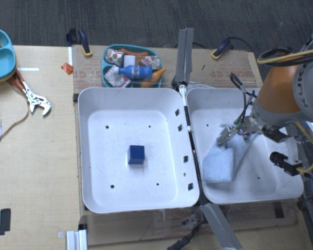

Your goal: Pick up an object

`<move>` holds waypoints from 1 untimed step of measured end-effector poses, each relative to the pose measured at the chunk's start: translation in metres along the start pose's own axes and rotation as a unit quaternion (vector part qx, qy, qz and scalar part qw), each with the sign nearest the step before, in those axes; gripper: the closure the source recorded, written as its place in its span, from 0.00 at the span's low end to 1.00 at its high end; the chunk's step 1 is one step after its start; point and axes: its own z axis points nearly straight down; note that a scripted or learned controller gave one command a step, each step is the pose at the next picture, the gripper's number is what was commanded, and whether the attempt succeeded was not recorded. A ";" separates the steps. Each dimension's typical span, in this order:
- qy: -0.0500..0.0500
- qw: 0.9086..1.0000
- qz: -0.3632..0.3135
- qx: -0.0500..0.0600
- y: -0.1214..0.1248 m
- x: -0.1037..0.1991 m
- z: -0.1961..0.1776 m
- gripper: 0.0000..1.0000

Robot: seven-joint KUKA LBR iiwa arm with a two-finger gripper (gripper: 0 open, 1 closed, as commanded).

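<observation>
A small blue cube lies near the middle of the left bin. A pale blue, soft-looking pad rests on the floor of the right bin, toward its left side. My gripper hangs low inside the right bin, just above the pad's upper edge and pointing down to the left. The grey arm with its orange band reaches in from the right. Nothing shows in the gripper.
A teal tub of mixed small items stands behind the left bin. A wrench and a teal tray lie on the bench at the left. A metal divider runs between the bins, and cables hang by the wrist.
</observation>
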 end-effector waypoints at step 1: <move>0.000 0.995 0.096 0.002 0.011 -0.055 -0.090 0.00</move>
